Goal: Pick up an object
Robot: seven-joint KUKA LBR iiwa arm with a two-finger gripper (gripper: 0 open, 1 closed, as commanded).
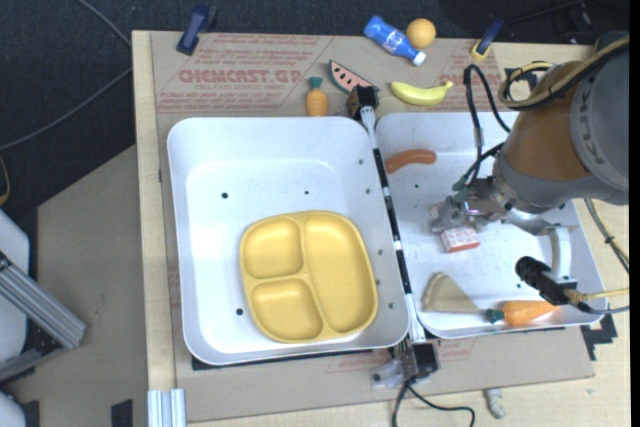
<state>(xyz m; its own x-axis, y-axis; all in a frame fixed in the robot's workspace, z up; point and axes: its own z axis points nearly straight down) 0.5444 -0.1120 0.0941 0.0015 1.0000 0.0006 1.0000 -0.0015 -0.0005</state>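
My gripper (458, 215) hangs low in the right bin (520, 130), near its middle left. A small red and white packet (460, 239) lies on the bin floor directly under it, touching or nearly touching the tip. A reddish sausage (410, 158) rests near the bin's back left corner. A tan wedge (450, 295) lies by the front wall. An orange carrot (528, 313) with a green end sits at the front right. The arm's orange band (540, 140) covers part of the bin's right side.
The left bin (200, 155) holds a yellow divided plate (308, 275). Behind the bins on the board lie a banana (420, 93), a blue bottle (392, 39), an orange ball (422, 31), a watermelon slice (346, 76) and a small orange toy (317, 101).
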